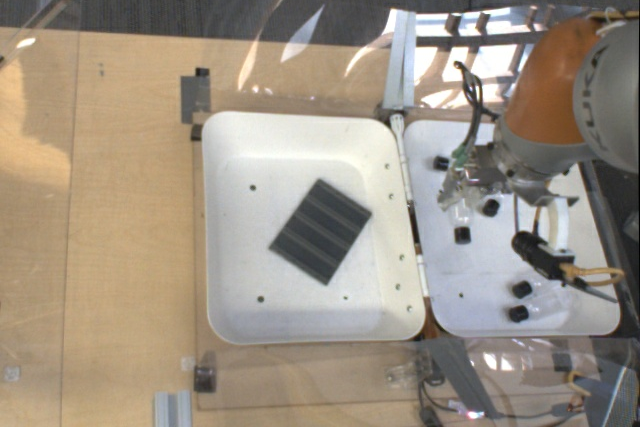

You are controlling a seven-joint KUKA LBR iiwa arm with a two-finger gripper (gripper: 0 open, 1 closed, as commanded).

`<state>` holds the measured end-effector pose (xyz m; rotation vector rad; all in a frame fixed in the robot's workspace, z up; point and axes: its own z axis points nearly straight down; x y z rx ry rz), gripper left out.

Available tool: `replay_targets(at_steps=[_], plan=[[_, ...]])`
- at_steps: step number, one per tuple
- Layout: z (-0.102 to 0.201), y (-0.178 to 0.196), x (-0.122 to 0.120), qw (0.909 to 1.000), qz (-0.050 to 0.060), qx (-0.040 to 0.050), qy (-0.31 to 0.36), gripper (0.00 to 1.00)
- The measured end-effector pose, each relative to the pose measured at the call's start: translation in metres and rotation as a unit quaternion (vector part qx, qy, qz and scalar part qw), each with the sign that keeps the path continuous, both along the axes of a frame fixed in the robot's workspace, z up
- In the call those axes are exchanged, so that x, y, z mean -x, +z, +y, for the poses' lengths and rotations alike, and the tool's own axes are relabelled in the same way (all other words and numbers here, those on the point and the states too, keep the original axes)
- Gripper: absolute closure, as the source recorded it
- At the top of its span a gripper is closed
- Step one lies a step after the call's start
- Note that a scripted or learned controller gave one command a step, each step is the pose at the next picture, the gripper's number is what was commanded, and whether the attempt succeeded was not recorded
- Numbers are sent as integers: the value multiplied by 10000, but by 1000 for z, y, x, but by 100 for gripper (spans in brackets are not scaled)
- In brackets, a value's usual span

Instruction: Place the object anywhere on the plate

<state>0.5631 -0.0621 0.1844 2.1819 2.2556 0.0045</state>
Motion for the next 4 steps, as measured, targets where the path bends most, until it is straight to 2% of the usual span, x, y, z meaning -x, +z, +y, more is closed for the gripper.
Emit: replay_targets(at_steps=[1, 2, 3, 4], plan=[[90, 1, -57, 9813, -14, 4, 1925, 100], [131, 54, -91, 8367, -34, 30, 5476, 100], [229, 83, -83, 9124, -33, 13, 4092, 100], [281, 159, -88, 9865, -36, -3, 1636, 100]])
